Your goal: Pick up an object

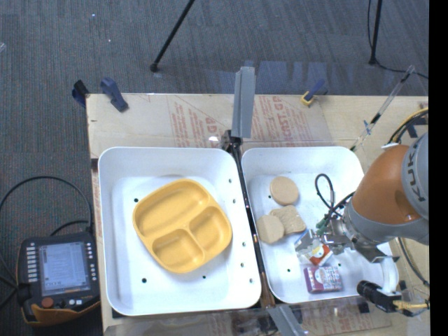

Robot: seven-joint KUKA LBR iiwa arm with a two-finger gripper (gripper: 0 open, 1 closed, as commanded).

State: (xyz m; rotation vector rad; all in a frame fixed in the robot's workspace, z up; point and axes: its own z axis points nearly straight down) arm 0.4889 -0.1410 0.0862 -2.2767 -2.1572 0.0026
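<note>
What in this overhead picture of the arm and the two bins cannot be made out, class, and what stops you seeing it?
- Gripper, camera view: finger state, masked by wrist and clutter.
- Red-and-white object: whether it is grasped, gripper overlaps it.
- Maroon packet: label too small.
- Arm: cut off at right edge.
- Pendant: screen text blurred.

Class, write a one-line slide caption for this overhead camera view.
Gripper reaches into the right bin near tan discs; the left bin holds a yellow divided plate.
</note>
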